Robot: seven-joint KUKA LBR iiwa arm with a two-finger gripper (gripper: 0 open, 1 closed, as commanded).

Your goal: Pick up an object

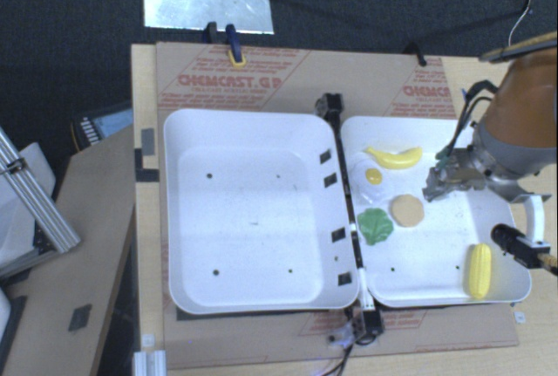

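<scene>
The right bin (436, 291) holds several items. A yellow banana (394, 158) lies near its back, with a small yellow piece (373, 176) just in front of it. A tan round disc (406, 210) sits mid-bin, and a green leafy piece (376, 226) lies by the left wall. A yellow oblong item (479, 270) rests in the front right corner. My gripper (434, 189) hangs low over the bin, just right of the tan disc and in front of the banana. Nothing shows in its grasp.
The left bin (253, 217) stands beside the right one, with a black clipped divider (344, 208) between them. The grey arm with its orange band (527, 99) covers the right bin's back right corner. A black part (516, 245) juts in at the right.
</scene>
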